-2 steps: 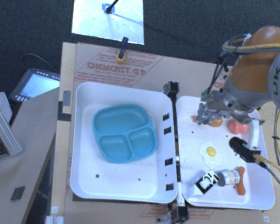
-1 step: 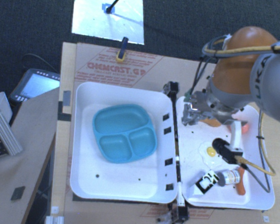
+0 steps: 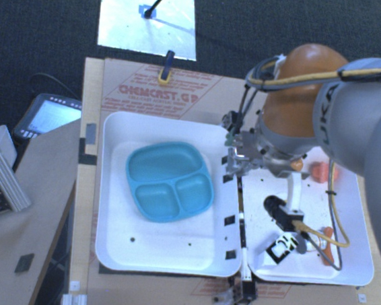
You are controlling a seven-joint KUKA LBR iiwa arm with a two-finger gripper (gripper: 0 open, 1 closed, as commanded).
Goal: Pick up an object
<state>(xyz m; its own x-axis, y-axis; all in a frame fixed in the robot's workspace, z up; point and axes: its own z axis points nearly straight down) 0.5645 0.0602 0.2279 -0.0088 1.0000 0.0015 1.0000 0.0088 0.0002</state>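
A: Camera view puts your hand point(image 3: 282, 246) low in the right bin point(image 3: 351, 267), near its front left part. Whether it is wide or narrow, you cannot tell from this slant, and nothing is visibly held.

B: What lies closest to it?

A: Just to its right, a small orange piece point(image 3: 328, 233) peeks out beside the yellow cable point(image 3: 320, 236). Farther back, by the right bin's far wall, sits a pinkish-orange object point(image 3: 321, 172), partly hidden by the arm point(image 3: 357, 112). Its shape is hard to read.

B: And the left bin?

A: The left bin point(image 3: 107, 241) carries a blue divided plate point(image 3: 169, 180), lying flat near the middle, well apart from your hand.

B: Which would you go for?

A: The plate looks like stiff, light plastic, smooth and likely slippery. Flat on the floor of the bin, it offers you only its raised rim, so you would need to pinch that edge, and it may slide away. The small orange things look light as well and probably fit between two fingers more easily; take them across their narrow side. Both bins rest on the desk point(image 3: 85, 191).
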